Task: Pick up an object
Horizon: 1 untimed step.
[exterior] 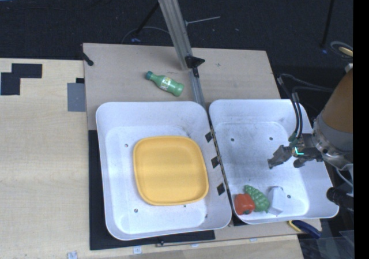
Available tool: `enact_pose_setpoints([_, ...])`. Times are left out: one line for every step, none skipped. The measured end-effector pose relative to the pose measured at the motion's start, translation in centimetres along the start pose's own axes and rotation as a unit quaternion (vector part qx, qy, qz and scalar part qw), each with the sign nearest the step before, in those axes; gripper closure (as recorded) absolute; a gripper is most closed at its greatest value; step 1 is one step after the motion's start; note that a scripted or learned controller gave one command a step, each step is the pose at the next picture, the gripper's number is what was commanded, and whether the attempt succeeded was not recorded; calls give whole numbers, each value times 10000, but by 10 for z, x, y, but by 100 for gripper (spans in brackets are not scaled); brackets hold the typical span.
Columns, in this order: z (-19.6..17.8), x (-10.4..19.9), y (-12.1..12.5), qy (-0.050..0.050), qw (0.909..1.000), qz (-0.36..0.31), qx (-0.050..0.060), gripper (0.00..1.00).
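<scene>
My gripper (287, 158) hangs over the right side of the right bin (248, 115), fingers spread open with nothing between them. In the bin's front corner, below and to the left of the gripper, lie a red object (243, 204), a bumpy green object (258, 197) touching it, and a pale grey piece (276, 198) beside them. The gripper is apart from all three.
A yellow square plate (170, 169) lies in the left bin (115, 119). A small green bottle (165, 83) rests on the bench behind the bins. A slanted aluminium post (176, 21) rises behind the divide between the bins.
</scene>
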<state>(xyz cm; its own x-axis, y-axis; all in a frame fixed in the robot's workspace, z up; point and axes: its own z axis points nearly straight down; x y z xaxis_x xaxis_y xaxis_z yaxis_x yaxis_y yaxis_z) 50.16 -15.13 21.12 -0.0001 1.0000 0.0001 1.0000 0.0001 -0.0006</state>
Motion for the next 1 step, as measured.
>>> enact_pose_setpoints([0, 0, 0, 0, 10000, 0, 0, 0])
